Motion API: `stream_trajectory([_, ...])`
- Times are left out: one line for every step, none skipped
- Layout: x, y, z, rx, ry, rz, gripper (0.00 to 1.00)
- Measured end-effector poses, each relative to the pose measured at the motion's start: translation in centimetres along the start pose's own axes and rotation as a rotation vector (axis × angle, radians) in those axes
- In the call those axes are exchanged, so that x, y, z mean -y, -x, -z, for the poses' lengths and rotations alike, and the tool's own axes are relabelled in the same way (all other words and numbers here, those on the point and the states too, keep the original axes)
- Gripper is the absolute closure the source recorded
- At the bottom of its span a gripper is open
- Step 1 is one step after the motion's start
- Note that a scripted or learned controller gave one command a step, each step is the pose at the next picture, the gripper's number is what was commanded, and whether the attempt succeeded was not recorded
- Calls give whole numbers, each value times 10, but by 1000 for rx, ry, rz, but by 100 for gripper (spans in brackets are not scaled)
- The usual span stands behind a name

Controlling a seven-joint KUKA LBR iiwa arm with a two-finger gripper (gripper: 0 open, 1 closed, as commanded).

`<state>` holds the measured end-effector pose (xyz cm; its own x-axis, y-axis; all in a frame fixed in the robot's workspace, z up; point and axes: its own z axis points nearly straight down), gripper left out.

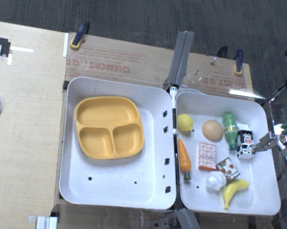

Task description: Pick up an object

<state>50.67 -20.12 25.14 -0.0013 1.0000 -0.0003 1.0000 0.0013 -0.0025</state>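
1. Worktop (pixel 15 120) of pale wood carries two shallow white bins side by side, the left bin (pixel 116 192) and the right bin (pixel 263 202).
2. A yellow three-compartment plate (pixel 110 127) lies in the left bin, towards its far left part.
3. The right bin holds a lemon (pixel 184 123) near its far left corner, a brown round bun (pixel 212 130) just beside it, and a green bottle (pixel 230 130) further right.
4. A carrot (pixel 183 157) lies along the left wall, with a red-patterned packet (pixel 207 156) next to it.
5. A banana (pixel 234 190) rests near the front, beside a white crumpled item (pixel 216 180) and a small colourful carton (pixel 228 167).
6. The hand (pixel 258 147) sits at the right side of the right bin, touching or just beside a small black-and-white box (pixel 244 143); whether it is open or closed cannot be told.
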Motion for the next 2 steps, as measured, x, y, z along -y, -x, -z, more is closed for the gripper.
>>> stream_trajectory([-51, 21, -86, 0, 0, 149, 0])
stream_trajectory([-105, 14, -157, -4, 10, 225, 0])
